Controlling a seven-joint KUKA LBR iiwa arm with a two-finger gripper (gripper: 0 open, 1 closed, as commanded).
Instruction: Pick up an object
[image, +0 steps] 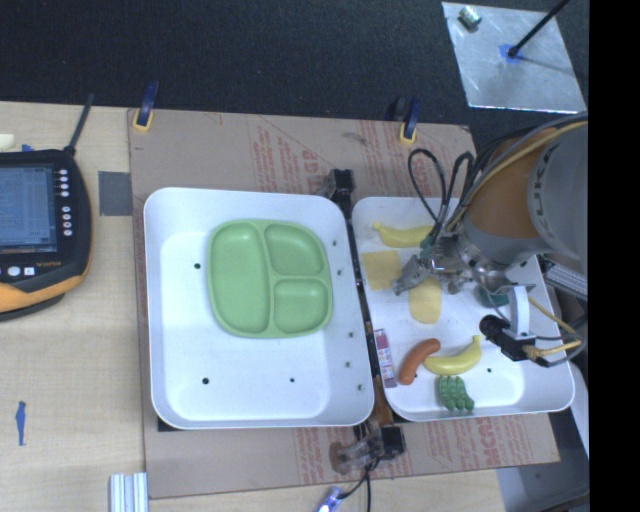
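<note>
The right bin (500, 400) holds several toy foods. A yellow banana (400, 236) lies at its far end, with a flat yellow slice (380, 268) just below it. A pale yellow piece (425, 306) sits mid-bin. Toward the front lie a red sausage (417, 360), a second banana (455, 358) and a green bunch (455, 394). My gripper (413, 275) hangs low over the bin, between the slice and the pale piece and just under the far banana. Nothing shows held in it. The arm's wrist hides part of a teal thing (492, 296).
The left bin (180, 380) carries a green divided plate (270, 277). An orange-and-black teach pendant (35, 225) lies on the bench at far left. Black cables (440, 180) loop above the right bin's far edge. A black bracket (505, 340) sticks out from the arm.
</note>
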